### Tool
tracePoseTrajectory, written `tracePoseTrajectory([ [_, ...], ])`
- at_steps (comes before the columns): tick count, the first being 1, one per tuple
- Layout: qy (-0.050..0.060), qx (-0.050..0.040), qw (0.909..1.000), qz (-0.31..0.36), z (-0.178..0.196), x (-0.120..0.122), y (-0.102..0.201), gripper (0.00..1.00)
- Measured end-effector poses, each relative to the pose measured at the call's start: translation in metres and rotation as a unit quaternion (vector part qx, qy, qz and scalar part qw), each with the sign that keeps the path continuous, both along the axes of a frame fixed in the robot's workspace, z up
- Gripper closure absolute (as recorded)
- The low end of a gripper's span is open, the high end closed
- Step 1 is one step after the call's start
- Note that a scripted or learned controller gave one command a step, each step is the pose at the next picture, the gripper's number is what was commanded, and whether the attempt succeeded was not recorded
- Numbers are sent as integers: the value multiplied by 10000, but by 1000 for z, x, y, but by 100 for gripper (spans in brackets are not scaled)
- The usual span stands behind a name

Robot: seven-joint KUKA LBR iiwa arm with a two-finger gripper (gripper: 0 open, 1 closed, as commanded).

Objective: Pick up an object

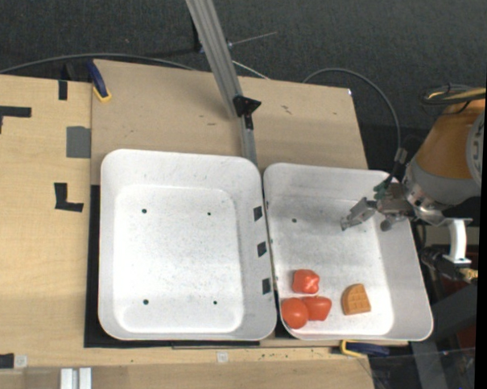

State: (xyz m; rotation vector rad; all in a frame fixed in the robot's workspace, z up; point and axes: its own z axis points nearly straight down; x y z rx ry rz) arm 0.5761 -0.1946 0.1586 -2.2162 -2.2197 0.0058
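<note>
— Red pieces (306,298) are clustering at the right bin's (402,261) six o'clock edge, an orange-brown block (356,299) sitting just beside them at three o'clock.

— And the gripper (370,218)?

— It is hovering near that bin's one o'clock corner, fingers spread apart, gripping nothing, well apart from the pieces. At nine o'clock the left bin (177,243) is lying alongside.

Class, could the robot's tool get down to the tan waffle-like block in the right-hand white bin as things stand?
Probably yes. The tool hovers over the right-hand white bin, and the tan waffle-like block lies apart from the red pieces, with nothing over it.
</note>
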Motion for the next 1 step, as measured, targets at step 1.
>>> tracePoseTrajectory([
  [1, -2, -3, 10000, 1, -45, 3, 2, 0],
])
